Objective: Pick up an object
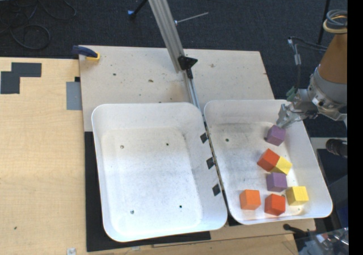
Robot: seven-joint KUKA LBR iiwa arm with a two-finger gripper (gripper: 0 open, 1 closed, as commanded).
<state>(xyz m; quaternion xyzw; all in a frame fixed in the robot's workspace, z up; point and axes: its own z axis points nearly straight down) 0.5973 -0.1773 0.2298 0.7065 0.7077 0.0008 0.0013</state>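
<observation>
The right bin (238, 117) holds several small blocks. A purple block (276, 134) lies near its far right wall. My gripper (283, 120) hangs directly above and against this purple block, reaching in from the right. Further forward lie a red block (268, 159), a yellow block (283, 166), a second purple block (277, 181), an orange block (249, 199), another red block (275, 204) and another yellow block (297, 195).
The left bin (147, 174) sits beside the right one, with black clips (209, 162) along the shared rim. A slanted aluminium post (168, 26) rises behind the bins. A blue and yellow clamp (86, 52) lies at the bench's far left corner.
</observation>
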